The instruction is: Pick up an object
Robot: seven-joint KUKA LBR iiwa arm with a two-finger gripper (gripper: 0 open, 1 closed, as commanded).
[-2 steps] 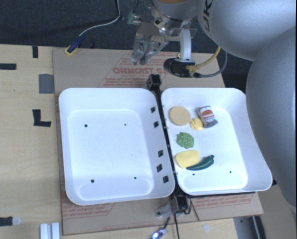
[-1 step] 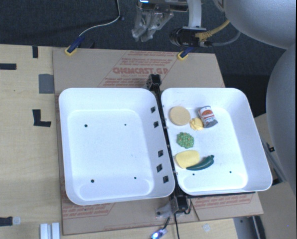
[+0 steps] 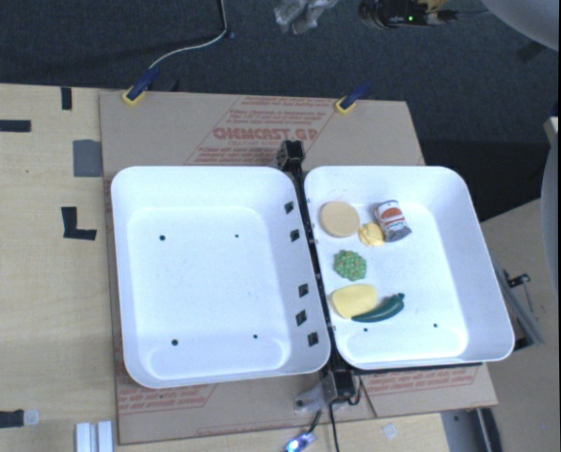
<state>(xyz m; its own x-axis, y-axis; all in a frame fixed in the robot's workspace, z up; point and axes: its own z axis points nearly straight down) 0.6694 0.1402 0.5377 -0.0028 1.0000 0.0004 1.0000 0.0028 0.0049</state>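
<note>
My workplace from above: a pale wooden bench (image 3: 36, 281) fills the left and lower frame, marked with dark tape pieces (image 3: 73, 224) at left. On it lies a brown cardboard sheet (image 3: 252, 135) with red printed lettering, pinned at its upper corners by two blue-and-yellow clamps (image 3: 141, 85). Across the top of the frame runs dark blue-grey carpeted floor (image 3: 92, 17), crossed by a thin pale cable (image 3: 191, 45) curving down toward the left clamp. Light is even and soft, with faint shadows. At lower centre, black cabling (image 3: 335, 398) hangs off the bench edge.
</note>
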